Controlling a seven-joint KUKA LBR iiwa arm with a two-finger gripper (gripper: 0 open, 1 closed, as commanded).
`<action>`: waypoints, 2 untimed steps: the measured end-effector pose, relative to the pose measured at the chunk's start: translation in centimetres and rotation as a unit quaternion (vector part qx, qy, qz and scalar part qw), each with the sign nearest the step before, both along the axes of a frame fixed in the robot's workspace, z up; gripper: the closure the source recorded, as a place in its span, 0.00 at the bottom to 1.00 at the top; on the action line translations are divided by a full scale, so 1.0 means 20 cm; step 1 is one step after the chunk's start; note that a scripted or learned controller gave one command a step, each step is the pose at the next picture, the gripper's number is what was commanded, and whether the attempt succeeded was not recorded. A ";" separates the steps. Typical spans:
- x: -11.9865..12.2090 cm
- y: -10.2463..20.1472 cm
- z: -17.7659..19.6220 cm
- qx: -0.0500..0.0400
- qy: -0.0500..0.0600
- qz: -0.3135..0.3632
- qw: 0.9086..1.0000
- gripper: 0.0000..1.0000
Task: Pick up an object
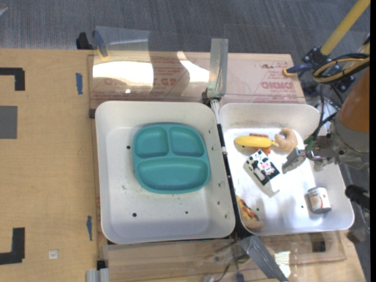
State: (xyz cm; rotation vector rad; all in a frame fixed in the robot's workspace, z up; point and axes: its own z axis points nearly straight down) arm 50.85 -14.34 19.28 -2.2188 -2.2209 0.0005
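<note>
My gripper [305, 159] hangs over the right side of the right bin [338, 216], open, with nothing between its fingers. Just to its left lie a tan doughnut [286, 139] and a yellow banana [254, 141]. A black-and-white box [262, 168] sits lower left of the gripper. Near the bin's front right corner, below the gripper, lies a small white and red can [318, 200]. A red and yellow food item [248, 211] rests against the bin's front left wall.
The left bin [111, 175] holds a teal divided plate [171, 157]. A clear plastic sheet [153, 69] stands behind the bins. Yellow and black cables [329, 63] hang at the back right, near the arm [355, 116].
</note>
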 end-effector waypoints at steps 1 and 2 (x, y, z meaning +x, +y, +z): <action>0.21 0.26 -0.37 0.000 -0.005 -0.190 0.982 0.00; 0.38 0.21 -0.43 0.007 -0.018 -0.329 0.944 0.00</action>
